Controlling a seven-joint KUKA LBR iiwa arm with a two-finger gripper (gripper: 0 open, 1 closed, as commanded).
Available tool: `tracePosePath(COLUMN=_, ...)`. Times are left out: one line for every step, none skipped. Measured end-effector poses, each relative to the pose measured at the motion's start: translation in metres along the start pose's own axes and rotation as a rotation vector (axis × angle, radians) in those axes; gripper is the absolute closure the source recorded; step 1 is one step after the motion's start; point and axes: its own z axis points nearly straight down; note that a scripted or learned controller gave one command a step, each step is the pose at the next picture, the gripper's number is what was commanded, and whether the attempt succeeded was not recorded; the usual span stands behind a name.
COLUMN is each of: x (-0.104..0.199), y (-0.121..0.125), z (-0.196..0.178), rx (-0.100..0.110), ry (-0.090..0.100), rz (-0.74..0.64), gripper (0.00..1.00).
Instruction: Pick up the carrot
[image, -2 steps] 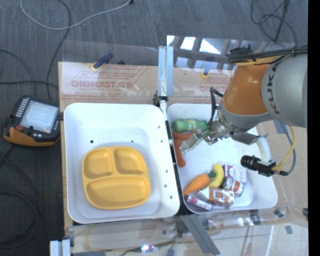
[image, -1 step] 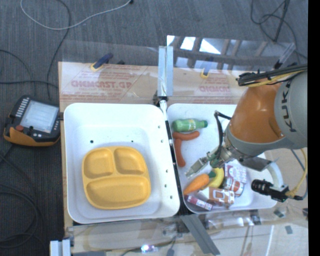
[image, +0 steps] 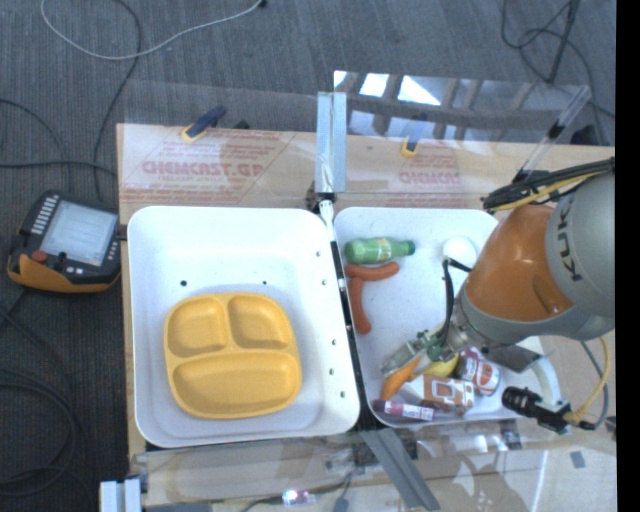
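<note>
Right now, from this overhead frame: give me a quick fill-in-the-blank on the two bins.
1. The yellow divided plate lies in the ____ bin.
2. The green bottle lies on its ____ in the right bin.
3. The carrot lies near the right bin's ____ edge, beside the pincer.
4. The plate has ____ compartments.

Missing words: left; side; front; three
</note>
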Motion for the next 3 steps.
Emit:
tracePosePath(x=-0.008, y=-0.007, z=-0.012, rx=0.009, ry=0.002, rz=0.118, gripper=0.00)
tracePosePath(x=0.003, y=0.000, z=0.010, rx=0.002, ry=-0.008, rz=0.111, gripper=0.00)
tracePosePath(x=-0.014, y=-0.004, z=0.010, rx=-0.003, ry=-0.004, rz=-0.139, gripper=0.00)
